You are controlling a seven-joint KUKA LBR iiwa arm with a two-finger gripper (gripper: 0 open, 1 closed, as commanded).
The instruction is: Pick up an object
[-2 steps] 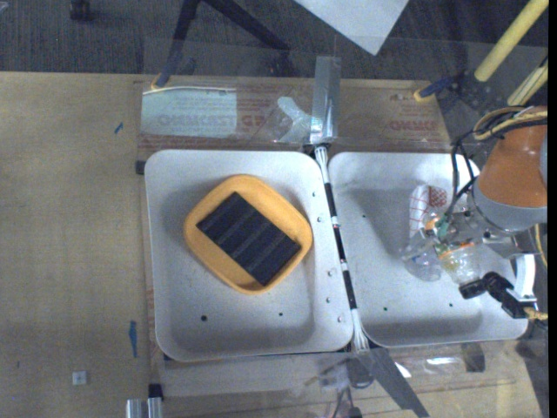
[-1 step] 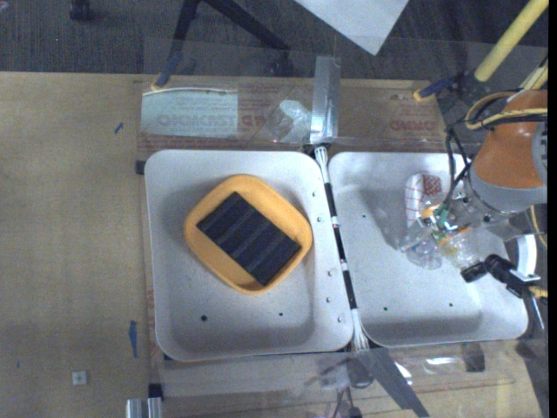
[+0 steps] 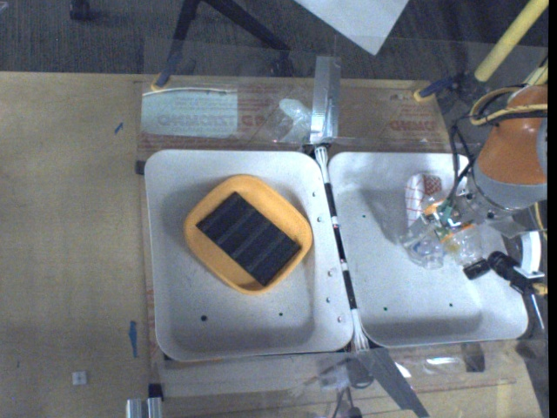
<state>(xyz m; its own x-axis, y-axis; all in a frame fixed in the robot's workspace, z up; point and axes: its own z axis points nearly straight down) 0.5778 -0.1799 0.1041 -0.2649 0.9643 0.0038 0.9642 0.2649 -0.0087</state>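
Watching the gripper (image 3: 452,220) hovering at 3 o'clock in the right bin (image 3: 418,320) | I cannot tell its grip state | clear crumpled plastic wrapper (image 3: 426,225) lying beneath | you are risking a slip: thin film deforming, sliding.

Yellow pad (image 3: 248,233), dark ribbed top, flat, left bin (image 3: 174,320).
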